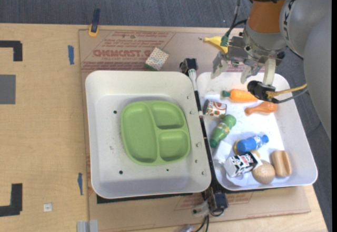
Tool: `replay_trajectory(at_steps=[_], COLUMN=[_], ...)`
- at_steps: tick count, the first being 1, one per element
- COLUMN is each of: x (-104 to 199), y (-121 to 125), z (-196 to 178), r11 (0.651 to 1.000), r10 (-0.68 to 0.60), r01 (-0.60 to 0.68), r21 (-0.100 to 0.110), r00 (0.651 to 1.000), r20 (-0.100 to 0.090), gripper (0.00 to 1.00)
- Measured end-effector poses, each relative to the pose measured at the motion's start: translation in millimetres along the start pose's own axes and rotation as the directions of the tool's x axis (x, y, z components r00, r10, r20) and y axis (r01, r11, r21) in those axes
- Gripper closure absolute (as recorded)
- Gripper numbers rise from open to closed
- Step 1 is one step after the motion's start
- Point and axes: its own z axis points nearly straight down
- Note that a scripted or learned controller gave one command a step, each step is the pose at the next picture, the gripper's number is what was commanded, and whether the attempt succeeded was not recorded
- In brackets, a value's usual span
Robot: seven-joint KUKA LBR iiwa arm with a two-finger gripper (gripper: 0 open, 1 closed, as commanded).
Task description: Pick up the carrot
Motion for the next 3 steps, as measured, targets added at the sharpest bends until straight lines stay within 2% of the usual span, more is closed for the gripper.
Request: replay_trajectory(at_steps=[1,2,3], x=[-65,-118,-106], y=[-17,-5,-12], z=[112,120,120], r11=[0.999,0.998,0.986], r10=[-0.044,0.066,0.165], r01=[0.044,-0.066,-0.165], r21=[0.008,-0.004,-0.003], r00=[0.999,0.998,0.986], r20=[0.000,-0.004,-0.001], gripper=[0.00,0.00,0.00])
